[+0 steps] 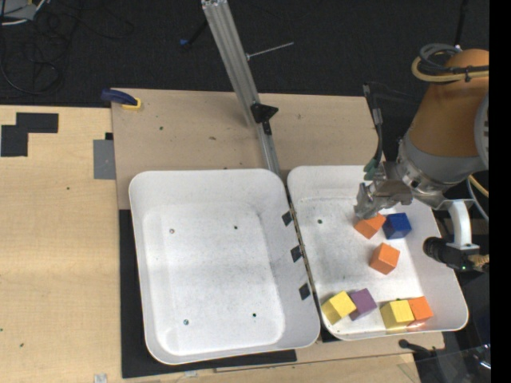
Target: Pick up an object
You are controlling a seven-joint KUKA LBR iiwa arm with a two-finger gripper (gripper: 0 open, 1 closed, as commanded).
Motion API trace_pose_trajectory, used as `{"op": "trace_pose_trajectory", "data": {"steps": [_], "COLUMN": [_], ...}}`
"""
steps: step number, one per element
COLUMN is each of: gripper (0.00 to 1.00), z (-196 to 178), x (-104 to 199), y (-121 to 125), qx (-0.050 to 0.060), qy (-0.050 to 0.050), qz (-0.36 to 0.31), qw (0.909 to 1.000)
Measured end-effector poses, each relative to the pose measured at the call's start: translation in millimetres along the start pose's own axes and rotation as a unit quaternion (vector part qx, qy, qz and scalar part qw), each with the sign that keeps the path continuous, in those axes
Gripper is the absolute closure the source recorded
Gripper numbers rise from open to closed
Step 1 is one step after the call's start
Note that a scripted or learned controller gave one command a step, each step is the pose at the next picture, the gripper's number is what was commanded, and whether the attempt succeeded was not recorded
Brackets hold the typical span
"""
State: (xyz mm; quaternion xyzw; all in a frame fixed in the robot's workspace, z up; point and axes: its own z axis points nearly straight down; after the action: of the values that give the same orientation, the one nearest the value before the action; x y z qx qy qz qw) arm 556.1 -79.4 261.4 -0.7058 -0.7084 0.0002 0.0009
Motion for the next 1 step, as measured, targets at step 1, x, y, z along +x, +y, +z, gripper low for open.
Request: {"op": "trace_pose_trajectory", "data": {"steps": [1], "gripper": [1.0], "z": [15.4], "x": [51.6], "y": [14.4], "qx": [0.002], "qy": [0.001], "qz": [0.0], "qw": [1.0]}}
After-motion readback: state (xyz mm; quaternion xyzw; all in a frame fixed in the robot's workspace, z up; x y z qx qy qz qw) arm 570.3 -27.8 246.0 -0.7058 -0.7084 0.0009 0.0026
